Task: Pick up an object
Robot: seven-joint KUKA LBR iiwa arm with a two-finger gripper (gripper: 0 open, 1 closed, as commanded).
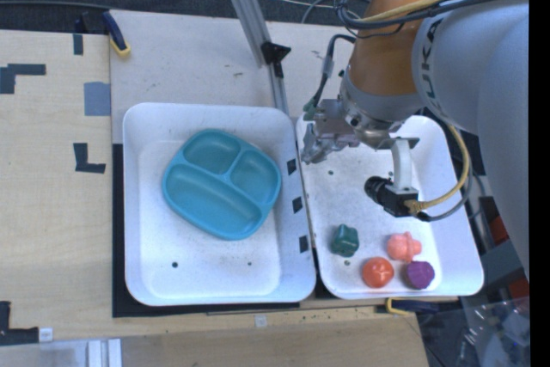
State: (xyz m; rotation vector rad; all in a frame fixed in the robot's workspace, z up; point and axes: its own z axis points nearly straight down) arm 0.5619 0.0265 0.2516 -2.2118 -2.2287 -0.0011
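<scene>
While nothing is yet being lifted, the arm is sitting at the approach stage of the pick, and the scene is reading from left to right as follows. On the pale wooden worktop the left shallow white bin is carrying a teal plastic divided plate, lying flat and slightly turned, well apart from the arm. Just past the seam between the bins, the metal two-finger pincer is hanging over the upper left corner of the right shallow white bin, close to the shared wall. Its tips are looking empty, but whether they are spread or pressed together I cannot tell from this angle.

Further right and lower, the candidates for picking are lying along the near end of the right bin: a small dark green blocky toy standing alone, then a round orange toy fruit, a lumpy pink-orange toy just beside it, and a round purple toy touching or nearly touching the pink one. All four are well apart from the pincer.

In my judgement the next move is calling for travel toward the near end of the bin, a descent over one piece, and a closing grasp. The green toy is looking easiest, since it has room around it.
</scene>
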